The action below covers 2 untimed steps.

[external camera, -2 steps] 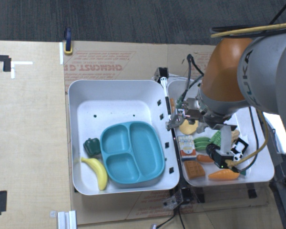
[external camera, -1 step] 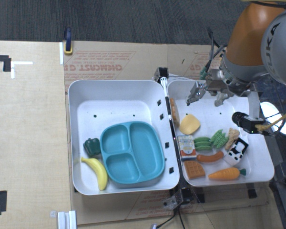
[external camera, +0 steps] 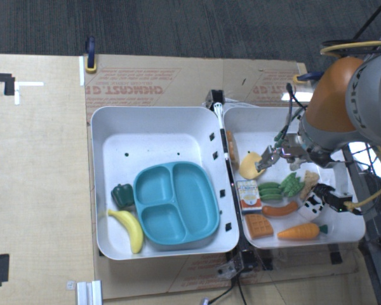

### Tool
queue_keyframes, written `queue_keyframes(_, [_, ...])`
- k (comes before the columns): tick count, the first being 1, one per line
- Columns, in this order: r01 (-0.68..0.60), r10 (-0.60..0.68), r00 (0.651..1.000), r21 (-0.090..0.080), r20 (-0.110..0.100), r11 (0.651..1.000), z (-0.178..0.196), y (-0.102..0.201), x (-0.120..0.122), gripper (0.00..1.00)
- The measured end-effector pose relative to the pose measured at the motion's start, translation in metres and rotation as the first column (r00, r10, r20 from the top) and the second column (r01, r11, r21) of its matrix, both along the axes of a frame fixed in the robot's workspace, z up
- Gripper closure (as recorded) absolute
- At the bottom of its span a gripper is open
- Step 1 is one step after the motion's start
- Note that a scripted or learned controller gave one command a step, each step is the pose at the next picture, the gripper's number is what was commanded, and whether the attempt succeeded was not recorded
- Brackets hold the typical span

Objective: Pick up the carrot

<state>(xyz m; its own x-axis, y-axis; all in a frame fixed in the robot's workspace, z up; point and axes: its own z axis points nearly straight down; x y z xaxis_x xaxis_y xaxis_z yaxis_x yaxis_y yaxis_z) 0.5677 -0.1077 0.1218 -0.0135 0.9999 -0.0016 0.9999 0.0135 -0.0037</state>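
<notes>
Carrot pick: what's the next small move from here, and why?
Probably shift the pincer toward the near edge of the right bin, to sit above the carrot. The pincer is now over the yellow item at the bin's left side, while the carrot lies alone along the near wall, past the green vegetables and sausage.

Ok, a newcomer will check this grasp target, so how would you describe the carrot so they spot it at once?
Look in the right-hand white bin, the crowded one, and go to its near edge. The carrot lies there on its side, just right of the flat orange waffle and below the red sausage. It is the only long orange cone, with a small green tip at its right end.
</notes>
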Motion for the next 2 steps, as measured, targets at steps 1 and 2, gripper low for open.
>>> queue_keyframes(1, [-0.114, 0.114, 0.993, 0.002, 0.002, 0.993, -0.008, 0.009, -0.075, 0.00])
queue_keyframes(2, [-0.089, 0.089, 0.996, -0.001, 0.011, 0.996, -0.022, 0.003, -0.013, 0.00])
